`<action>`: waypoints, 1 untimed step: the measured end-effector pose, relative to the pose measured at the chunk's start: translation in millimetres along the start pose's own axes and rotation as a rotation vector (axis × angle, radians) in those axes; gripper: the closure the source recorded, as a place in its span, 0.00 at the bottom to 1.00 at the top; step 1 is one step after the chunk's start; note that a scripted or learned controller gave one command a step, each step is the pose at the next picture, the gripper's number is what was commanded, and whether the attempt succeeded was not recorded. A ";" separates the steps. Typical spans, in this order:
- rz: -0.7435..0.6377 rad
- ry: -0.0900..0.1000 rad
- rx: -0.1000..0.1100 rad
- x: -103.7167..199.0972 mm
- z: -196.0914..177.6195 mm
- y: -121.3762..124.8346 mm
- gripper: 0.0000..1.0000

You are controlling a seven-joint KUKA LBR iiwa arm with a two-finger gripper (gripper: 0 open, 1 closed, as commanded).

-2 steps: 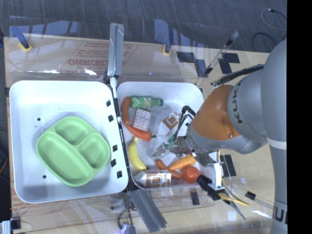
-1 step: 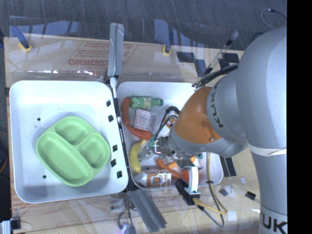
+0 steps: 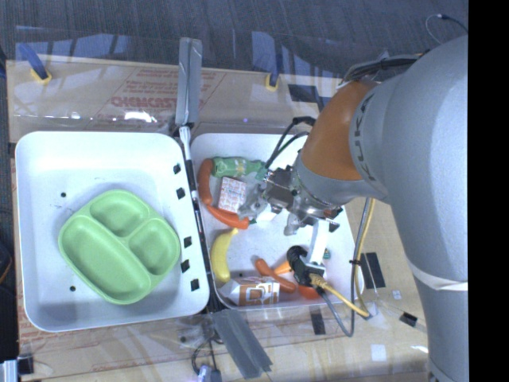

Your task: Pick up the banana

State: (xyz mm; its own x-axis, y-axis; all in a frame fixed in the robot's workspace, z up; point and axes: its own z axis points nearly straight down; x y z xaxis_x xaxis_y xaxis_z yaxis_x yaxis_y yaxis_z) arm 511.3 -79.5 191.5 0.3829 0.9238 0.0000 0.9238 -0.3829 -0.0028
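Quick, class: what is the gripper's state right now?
Gripper: cannot be told from this view. The banana lies in the right bin, apart from it.

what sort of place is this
Probably a robotics lab bench for pick tests: a grey arm reaches over two white bins, one holding a banana, the other a green plate.

Even, fairly bright light falls from overhead. Well left of the gripper point(image 3: 266, 205), the left bin point(image 3: 48, 173) is washed almost to plain white, with faint grey shading along its walls. Just below and right of the gripper, a soft shadow dims the right bin point(image 3: 238, 143). Beyond the gripper, the clear sheet point(image 3: 103, 94) carries pale glare. The arm point(image 3: 413, 134), right of the gripper, looks slightly blurred
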 end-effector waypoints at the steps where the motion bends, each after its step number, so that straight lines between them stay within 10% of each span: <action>1: 0.277 -0.002 0.006 97.1 2.1 -79.3 0.00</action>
State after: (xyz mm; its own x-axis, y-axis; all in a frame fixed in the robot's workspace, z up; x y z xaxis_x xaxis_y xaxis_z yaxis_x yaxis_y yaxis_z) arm 475.2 40.6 189.7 0.6212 0.7837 -0.0037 0.7836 -0.6212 -0.0083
